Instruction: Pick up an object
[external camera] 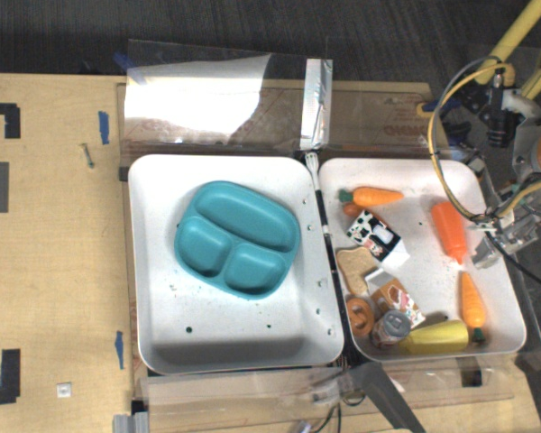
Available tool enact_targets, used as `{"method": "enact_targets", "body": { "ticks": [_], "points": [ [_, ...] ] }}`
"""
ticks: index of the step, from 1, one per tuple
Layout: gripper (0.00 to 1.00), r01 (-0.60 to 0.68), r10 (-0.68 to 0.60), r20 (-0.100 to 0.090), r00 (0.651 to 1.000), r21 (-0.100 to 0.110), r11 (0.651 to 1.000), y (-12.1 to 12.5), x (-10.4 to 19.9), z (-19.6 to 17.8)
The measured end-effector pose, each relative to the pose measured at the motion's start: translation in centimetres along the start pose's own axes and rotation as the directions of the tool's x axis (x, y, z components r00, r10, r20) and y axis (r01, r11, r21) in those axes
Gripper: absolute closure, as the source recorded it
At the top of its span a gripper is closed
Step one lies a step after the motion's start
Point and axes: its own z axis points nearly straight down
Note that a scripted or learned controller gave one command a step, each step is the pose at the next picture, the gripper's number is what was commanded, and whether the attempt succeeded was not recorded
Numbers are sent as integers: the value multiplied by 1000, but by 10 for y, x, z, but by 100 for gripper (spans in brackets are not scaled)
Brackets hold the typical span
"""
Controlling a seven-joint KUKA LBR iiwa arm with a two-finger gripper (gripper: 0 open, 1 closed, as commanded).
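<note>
Wooden bench point(45, 269), two white bins point(225, 350), tool point(523, 228) blurred at right edge

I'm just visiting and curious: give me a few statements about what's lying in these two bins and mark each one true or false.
1. The teal divided plate lies in the left bin. True.
2. The toy food is piled in the left bin. False: the carrots, banana and other pieces are all in the right bin.
3. A yellow banana lies along the near edge of the right bin. True.
4. The black-and-white patterned carton sits on the teal plate. False: it is in the right bin, just below the orange carrot at the bin's far left corner.
5. The right bin holds a single carrot. False: another carrot lies near its right side.
</note>
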Motion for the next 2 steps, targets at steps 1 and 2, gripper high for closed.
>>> {"method": "enact_targets", "body": {
  "ticks": [1, 2],
  "points": [
    [100, 255, -255, 12, 967, -13, 967, 47, -4, 81],
    [100, 287, -287, 5, 958, -4, 958, -13, 1, 6]
  ]
}}
